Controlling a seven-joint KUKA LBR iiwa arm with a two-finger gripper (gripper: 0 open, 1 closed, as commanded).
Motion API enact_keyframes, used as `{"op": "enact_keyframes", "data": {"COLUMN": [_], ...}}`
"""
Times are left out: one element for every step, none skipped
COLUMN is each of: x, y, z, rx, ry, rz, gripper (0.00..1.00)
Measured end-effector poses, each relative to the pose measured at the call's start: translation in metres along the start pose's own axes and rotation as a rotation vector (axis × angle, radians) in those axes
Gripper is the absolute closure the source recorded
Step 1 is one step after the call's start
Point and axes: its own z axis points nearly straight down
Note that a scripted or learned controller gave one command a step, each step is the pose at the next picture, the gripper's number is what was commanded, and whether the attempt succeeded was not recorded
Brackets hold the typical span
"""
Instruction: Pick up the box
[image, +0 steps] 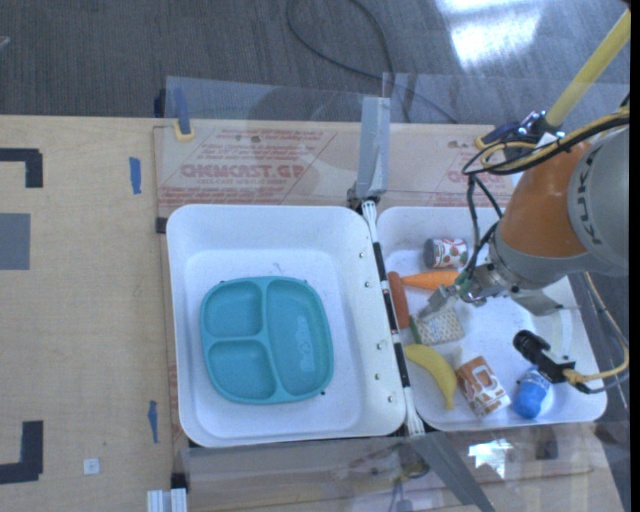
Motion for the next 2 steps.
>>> {"op": "enact_keyframes", "data": {"x": [0.002, 0.006], "y": [-0.008, -0.018], "z": [0.005, 0.006], "rx": [-0.024, -0.022], "ry": [-0.008, -0.011], "rz": [-0.072, -0.147], "gripper": [0.00, 0.00]}}
